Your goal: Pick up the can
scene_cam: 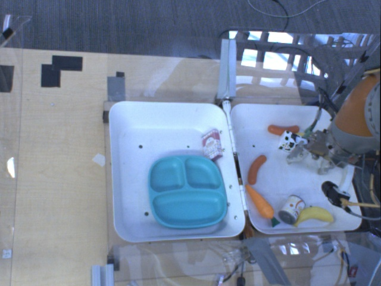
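The can (290, 208) is small and white with a dark printed label. It lies on its side near the front wall of the right bin (262, 117), between a carrot (261, 202) and a banana (315, 216) that touches it. My gripper (306, 154) hangs low over the right part of that bin, well behind the can and apart from it. A small black-and-white object (289, 140) sits right at the gripper's left side.
An orange sausage (256, 168) lies mid-bin and another (280, 130) near the back. The left bin (128, 159) holds a teal divided plate (187, 190) and a red-and-white packet (212, 145) against its right wall.
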`<state>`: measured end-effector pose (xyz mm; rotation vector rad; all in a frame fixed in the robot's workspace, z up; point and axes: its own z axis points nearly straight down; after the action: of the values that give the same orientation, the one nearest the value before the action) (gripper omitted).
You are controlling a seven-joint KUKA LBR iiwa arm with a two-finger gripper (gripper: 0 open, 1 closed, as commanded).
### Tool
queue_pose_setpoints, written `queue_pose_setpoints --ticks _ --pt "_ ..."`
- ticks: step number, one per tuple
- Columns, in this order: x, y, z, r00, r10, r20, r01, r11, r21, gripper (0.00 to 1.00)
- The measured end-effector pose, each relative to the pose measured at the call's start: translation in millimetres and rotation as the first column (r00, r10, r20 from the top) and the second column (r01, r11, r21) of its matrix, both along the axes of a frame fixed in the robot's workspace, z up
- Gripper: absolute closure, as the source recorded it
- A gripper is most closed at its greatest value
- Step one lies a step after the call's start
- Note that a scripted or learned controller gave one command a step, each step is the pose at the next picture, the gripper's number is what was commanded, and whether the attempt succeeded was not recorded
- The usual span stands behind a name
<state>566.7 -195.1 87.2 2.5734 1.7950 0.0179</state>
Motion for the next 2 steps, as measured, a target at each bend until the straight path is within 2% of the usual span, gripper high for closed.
queue_pose_setpoints --ticks 1,2 --pt "73 -3 -1 0.998 0.037 -0.057 -0.036 0.999 0.01 0.0" --pt "-13 21 15 0.996 0.09 -0.011 -0.09 0.996 -0.003 0.0"
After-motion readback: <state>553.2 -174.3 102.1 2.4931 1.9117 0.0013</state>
